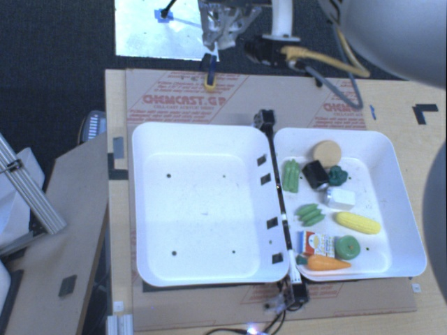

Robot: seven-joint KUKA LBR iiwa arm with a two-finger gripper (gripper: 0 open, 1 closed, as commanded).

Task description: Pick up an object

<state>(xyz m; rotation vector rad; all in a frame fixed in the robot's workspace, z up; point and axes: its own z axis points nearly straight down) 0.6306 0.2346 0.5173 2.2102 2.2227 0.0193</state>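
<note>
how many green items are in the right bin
4, possibly more hidden: a long green pod by the left wall, a dark green leafy piece mid-bin, a small green pea pod below it, a round green ball near the front.

Both white bins [202, 142] are looking like smooth, slightly glossy moulded plastic, sitting on a matt cardboard sheet [181, 98] with red print over a pale wooden bench [115, 89]. The corn [358, 222], carrot [327, 263] and green pods [309, 214] are reading as shiny plastic toys; the white block [341, 199] is looking matt. The arm shell [391, 19] is showing smooth grey gloss.
</note>
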